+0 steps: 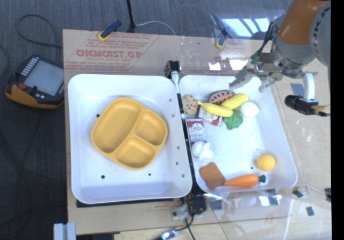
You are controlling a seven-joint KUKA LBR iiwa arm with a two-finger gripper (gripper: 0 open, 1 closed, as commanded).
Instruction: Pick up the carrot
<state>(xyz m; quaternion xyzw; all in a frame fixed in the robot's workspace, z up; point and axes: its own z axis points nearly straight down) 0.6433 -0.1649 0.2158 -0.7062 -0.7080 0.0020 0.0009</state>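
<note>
We see the carrot [242,181] lying flat near the front edge of the right bin [279,126], approx at 6 o'clock of that bin's floor: a smooth orange toy w/ a tapered body and a small dark green stub at its 3 o'clock end. Its pointed end touches a brown bread-like piece [211,175] at its 9 o'clock. A yellow-orange ball [266,162] sits near it at approx 1 o'clock. The gripper [251,76] hangs over the bin's back rim, at 12 o'clock from the carrot and well apart from it; its two fingers are spread wide w/ nothing between them. Below it lie a banana [216,108], a watermelon slice [220,96] and a white egg [249,109]. The left bin [80,126] carries a yellow divided plate [129,132].
</note>
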